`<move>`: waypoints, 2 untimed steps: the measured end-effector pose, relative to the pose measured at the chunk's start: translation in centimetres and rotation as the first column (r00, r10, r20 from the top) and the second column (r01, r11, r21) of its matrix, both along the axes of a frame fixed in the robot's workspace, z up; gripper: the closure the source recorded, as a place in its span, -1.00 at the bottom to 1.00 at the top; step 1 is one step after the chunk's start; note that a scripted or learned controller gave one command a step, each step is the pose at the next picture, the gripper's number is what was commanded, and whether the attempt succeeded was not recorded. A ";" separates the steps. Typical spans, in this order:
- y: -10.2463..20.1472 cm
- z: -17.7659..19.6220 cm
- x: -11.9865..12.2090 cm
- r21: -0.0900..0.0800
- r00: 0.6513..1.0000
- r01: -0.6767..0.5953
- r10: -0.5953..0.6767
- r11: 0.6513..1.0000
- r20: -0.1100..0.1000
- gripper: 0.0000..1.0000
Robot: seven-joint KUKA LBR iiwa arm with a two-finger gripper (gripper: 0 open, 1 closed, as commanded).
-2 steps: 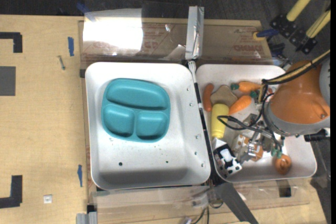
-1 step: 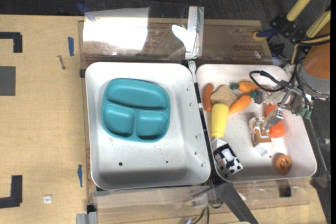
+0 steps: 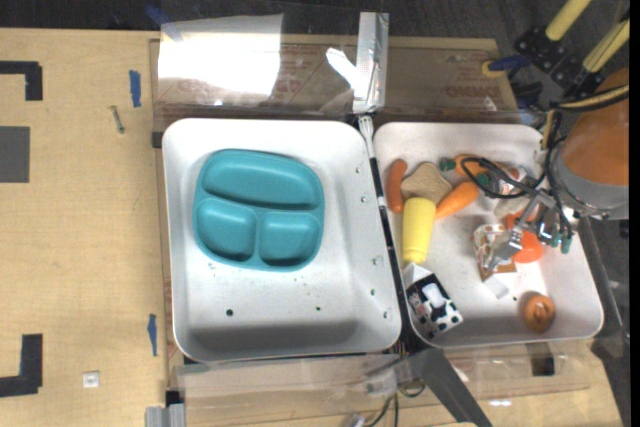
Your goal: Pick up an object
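A pale wooden bench (image 3: pixel 70 245) spreads under a dark carpeted floor strip at the top, with two shallow white bins sitting side by side and sheets of clear plastic standing behind them. The right bin (image 3: pixel 590 320) holds the loose objects: a yellow cylinder (image 3: pixel 416 229) lies upright in the view near the bin's left wall, its top end touching an orange carrot-like piece (image 3: pixel 456 199) that slants up to the right, and a reddish sausage shape (image 3: pixel 397 185) lies just left of a tan flat piece (image 3: pixel 428 179). Below the yellow cylinder, in the bin's lower left corner, rests a small black-and-white block (image 3: pixel 433 303). Near the lower right of the same bin sits a small round orange-brown ball (image 3: pixel 538 311), apart from the rest. In the middle of this bin a crumpled clear wrapper with brownish bits (image 3: pixel 493 247) lies just beside an orange-red lump (image 3: pixel 528 251). The gripper (image 3: pixel 535 225) reaches down over that spot from the right, with cables and small coloured parts around it; whether its fingers are spread or closed, or touching anything, cannot be told from this angle. Above it the arm's orange band (image 3: pixel 600 150) bulks at the right edge. The left bin (image 3: pixel 300 315) carries a teal divided plate (image 3: pixel 261 207) with three compartments, set toward its upper half, well apart from the gripper
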State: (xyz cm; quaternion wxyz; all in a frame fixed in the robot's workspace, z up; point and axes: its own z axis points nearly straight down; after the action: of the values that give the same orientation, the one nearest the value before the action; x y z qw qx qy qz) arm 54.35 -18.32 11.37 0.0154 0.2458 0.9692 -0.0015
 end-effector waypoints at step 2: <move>5.7 2.9 2.5 0.012 0.982 0.190 -0.190 0.982 -0.018 -1.00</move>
State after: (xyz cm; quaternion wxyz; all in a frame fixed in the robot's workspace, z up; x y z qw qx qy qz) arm 56.81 -12.61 14.30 0.0053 0.3374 0.9413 0.0017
